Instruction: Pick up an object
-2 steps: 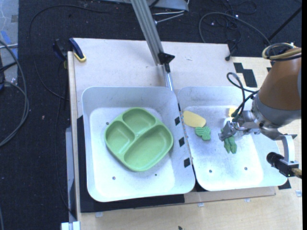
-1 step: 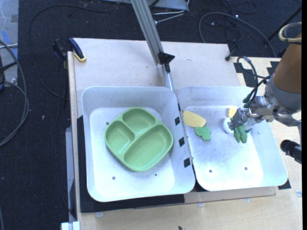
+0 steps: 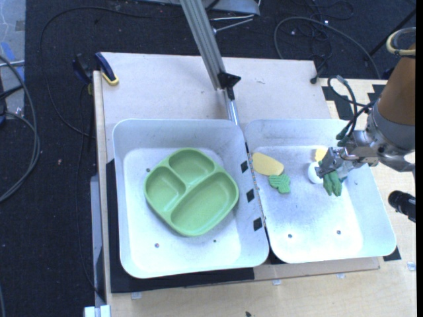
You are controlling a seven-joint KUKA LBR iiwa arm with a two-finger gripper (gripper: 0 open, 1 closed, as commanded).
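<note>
Where the gripper hangs low over the right bin, a small knobbly green toy lies just beneath it, beside a white round piece; whether anything is gripped cannot be told. Nearby lie a smooth yellow oval and another green piece, while the left bin bears a glossy green divided plate on the pale bench.

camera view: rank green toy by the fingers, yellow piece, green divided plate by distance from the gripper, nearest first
1. Green toy: in the right bin, right at the gripper.
2. Yellow piece: right bin, near its left wall.
3. Green divided plate: left bin, farthest off.
</note>
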